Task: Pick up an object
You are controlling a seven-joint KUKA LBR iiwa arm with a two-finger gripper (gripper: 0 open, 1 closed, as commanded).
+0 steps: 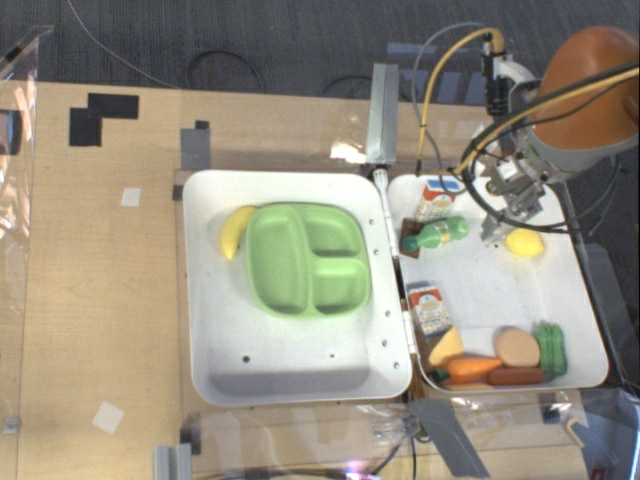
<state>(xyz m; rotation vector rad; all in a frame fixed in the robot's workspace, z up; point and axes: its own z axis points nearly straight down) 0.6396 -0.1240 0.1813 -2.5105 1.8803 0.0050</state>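
The wooden worktop [100, 268] carries two white bins. The left bin [215, 358] holds a green divided tray [305, 258] with a banana [234, 230] touching the tray's left edge. Right of the tray, the right bin [520, 298] holds a green bottle [437, 234] and a lemon [525, 244]. The claw [512, 200] hovers just above and left of the lemon; I cannot tell its opening, and nothing visible sits in it.

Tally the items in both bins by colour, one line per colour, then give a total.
Green: 3 - divided plate, bottle, ridged piece
Yellow: 3 - banana, lemon, wedge
Orange or red: 2 - carrot, sausage
Tan: 1 - round piece
Printed cartons: 2 -
Total: 11
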